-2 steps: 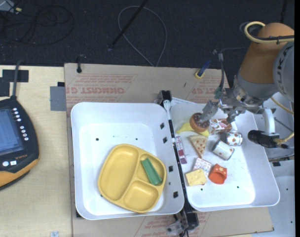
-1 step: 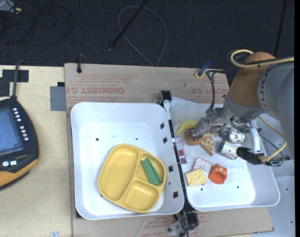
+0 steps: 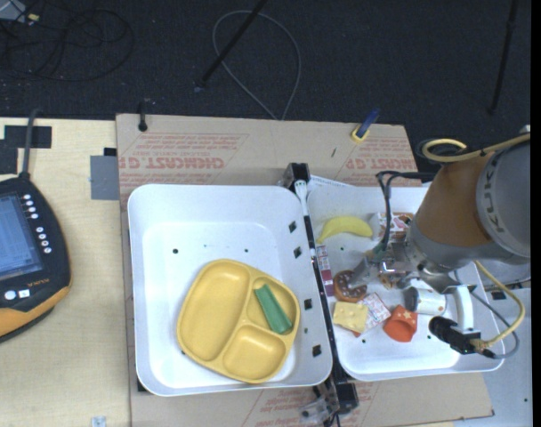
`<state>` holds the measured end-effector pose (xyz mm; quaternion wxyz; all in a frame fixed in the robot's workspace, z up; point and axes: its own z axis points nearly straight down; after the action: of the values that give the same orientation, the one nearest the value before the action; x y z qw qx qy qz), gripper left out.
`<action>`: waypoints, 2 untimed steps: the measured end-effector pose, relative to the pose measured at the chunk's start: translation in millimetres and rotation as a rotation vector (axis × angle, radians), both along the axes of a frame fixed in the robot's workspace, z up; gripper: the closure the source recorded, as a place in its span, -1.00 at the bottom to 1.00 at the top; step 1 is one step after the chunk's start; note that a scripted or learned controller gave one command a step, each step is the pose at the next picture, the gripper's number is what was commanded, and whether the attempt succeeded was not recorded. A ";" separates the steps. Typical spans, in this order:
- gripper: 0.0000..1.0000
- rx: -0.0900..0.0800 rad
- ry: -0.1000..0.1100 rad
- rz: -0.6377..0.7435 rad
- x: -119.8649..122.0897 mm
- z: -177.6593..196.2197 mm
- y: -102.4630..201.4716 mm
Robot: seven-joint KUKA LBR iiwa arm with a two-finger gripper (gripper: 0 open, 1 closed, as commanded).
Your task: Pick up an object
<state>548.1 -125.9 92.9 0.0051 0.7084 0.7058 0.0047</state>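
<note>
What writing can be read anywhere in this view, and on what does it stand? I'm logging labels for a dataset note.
"CHEMCAST. GP", red print seen upside down, on the brown cardboard sheet behind the left bin.
The same red print, partly readable, on the cardboard near the right bin.
Tablet screen at far left: lines of text, too small to read.
Small packet among the right bin's items: print too blurred to read.

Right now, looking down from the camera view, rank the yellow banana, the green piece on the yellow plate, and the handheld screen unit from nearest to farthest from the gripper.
From the gripper:
1. Yellow banana, in the right bin, up and left of the gripper.
2. Green piece, on the yellow plate in the left bin.
3. Handheld screen unit, off the bins at the far left edge.
</note>
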 end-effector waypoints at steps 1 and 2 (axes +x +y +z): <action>-1.00 0.006 0.011 0.007 26.3 -1.4 -28.7; -1.00 0.001 0.014 0.005 87.1 7.3 -32.9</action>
<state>635.2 -158.8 100.2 -0.0002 0.7065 0.7077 -0.0001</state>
